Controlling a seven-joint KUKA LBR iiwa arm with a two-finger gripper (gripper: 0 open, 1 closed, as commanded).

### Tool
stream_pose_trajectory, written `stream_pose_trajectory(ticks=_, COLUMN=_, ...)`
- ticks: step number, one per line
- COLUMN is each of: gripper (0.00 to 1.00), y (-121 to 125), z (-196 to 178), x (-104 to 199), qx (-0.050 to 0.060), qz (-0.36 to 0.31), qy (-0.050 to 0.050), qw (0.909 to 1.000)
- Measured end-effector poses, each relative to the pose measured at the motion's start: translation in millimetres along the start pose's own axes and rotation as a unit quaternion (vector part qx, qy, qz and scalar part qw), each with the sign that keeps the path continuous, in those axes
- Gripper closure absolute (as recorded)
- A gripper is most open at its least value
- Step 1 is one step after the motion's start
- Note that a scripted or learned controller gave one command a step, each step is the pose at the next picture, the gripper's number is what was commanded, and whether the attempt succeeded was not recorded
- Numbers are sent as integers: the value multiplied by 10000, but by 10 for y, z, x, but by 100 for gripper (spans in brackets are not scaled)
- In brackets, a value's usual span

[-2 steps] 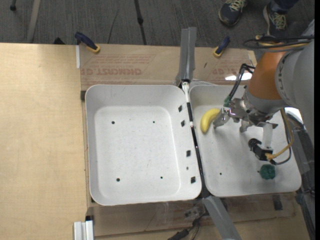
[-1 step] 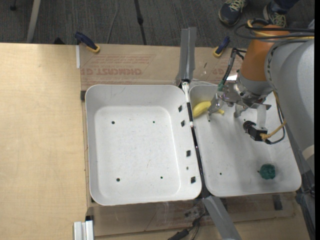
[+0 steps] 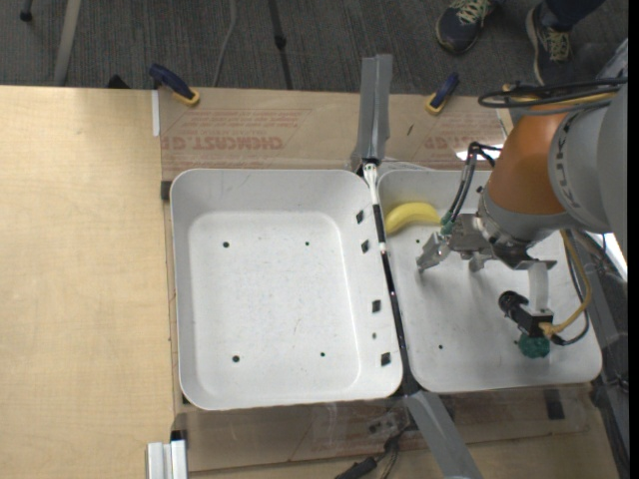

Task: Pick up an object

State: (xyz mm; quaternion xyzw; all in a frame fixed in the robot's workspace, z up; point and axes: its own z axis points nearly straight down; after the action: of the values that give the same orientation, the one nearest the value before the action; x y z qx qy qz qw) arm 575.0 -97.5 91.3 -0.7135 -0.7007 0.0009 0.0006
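A yellow banana (image 3: 410, 216) lies in the right bin (image 3: 469, 367), at its far left corner beside the divider. My gripper (image 3: 435, 250) hangs low over the same bin, just in front of and slightly right of the banana, pointing left. I see nothing held in it. The grey arm with its orange band (image 3: 529, 168) reaches in from the right and covers the bin's far right part.
The left bin (image 3: 185, 297) stands beside the right one, parted by a dark rail (image 3: 384, 277). A small green piece (image 3: 534, 346) shows near the right bin's front right corner, under the wrist. Bare wooden bench lies to the left.
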Motion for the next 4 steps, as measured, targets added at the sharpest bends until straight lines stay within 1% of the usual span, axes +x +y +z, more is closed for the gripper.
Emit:
stream_pose_trajectory(ticks=1, gripper=0, y=812, z=1, x=-72, qx=49, qz=-356, qy=-10, qw=9994)
stream_pose_trajectory(ticks=2, gripper=100, y=802, z=-74, x=-69, qx=66, qz=-368, qy=-15, qw=9993)
stream_pose_trajectory(ticks=3, gripper=100, y=572, z=-1264, x=-240, qx=-18, qz=-129, qy=-11, qw=9999)
stream_pose_trajectory(ticks=4, gripper=0, y=568, z=-1253, x=-238, qx=-7, qz=-128, qy=-9, qw=9999)
